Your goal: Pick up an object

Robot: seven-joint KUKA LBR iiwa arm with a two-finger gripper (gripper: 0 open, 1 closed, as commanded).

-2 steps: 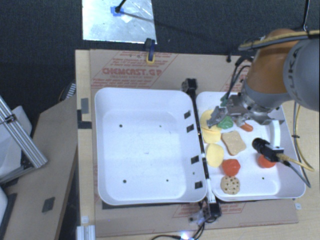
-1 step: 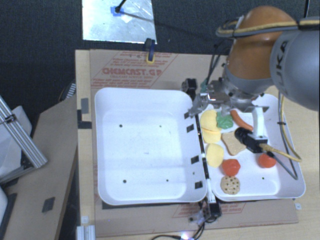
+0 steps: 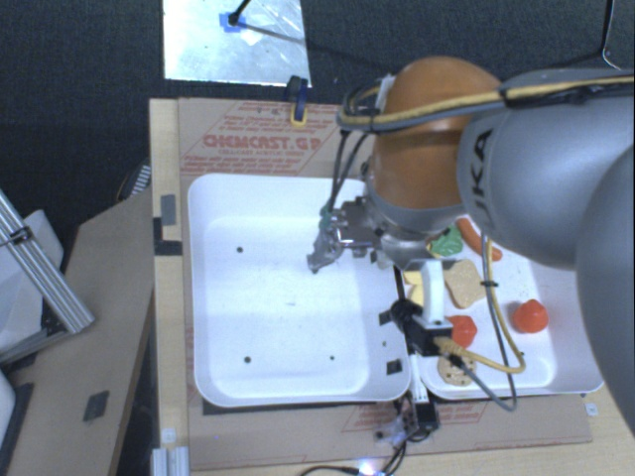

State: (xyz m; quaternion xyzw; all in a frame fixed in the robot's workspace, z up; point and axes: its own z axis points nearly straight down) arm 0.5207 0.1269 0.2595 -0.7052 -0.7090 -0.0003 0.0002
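My gripper (image 3: 319, 254) hangs over the left white bin (image 3: 228, 296), near its right side, with the grey arm and its orange band above it. Nothing shows between its fingers. In the right bin (image 3: 556, 365) lie several toy foods: a red tomato-like piece (image 3: 531, 315), a tan bread slice (image 3: 462, 284), an orange carrot-like piece (image 3: 478, 238), a green piece (image 3: 445, 246), a small orange-red piece (image 3: 462, 330) and a brown cookie-like piece (image 3: 454, 371). The arm hides much of that bin.
Both bins sit on a cardboard sheet (image 3: 248, 137) on the bench. A shiny metal plate (image 3: 236, 28) lies at the back. A yellow-and-blue clamp (image 3: 297, 102) sits on the cardboard's far edge. Cables hang by the divider (image 3: 417, 335).
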